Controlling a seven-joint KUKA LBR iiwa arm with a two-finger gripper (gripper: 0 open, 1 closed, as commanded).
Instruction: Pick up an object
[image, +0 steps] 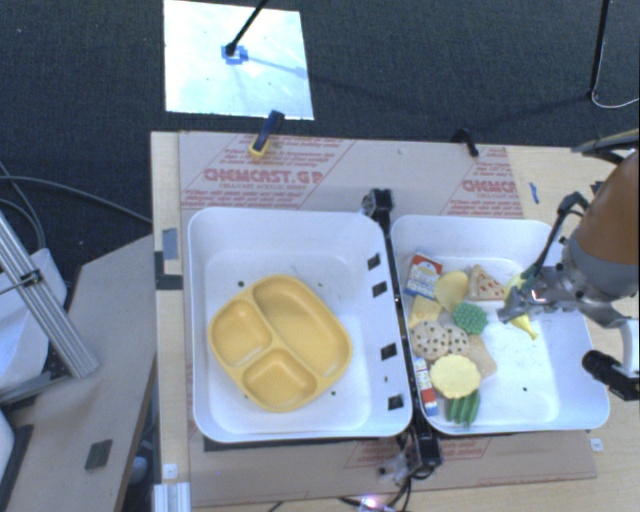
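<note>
1. One small yellow object (524, 316) sits at the gripper (518, 308), low over the right bin (560, 400); it looks like a thin, curved yellow piece, partly hidden by the fingers. Whether the fingers pinch it or merely stand beside it I cannot tell.
2. Left of it in the same bin lies a huddle of toy foods: a green ridged piece (469, 318), a pale yellow round (451, 289), a wedge-shaped slice (487, 284) with a tan crust, and a red and white carton (424, 275) at the far left.
3. Nearer the camera lie a speckled cookie (435, 340), a yellow disc (455, 375) and a green bunch (461, 406) touching the disc's near edge.
4. The grey arm (605, 245) reaches in from the right, its orange band above the wrist.
5. The left bin (230, 240) holds a yellow divided tray (279, 342) with three compartments, lying at a slant.
6. Both bins rest on a board (330, 170) printed with red lettering.
</note>
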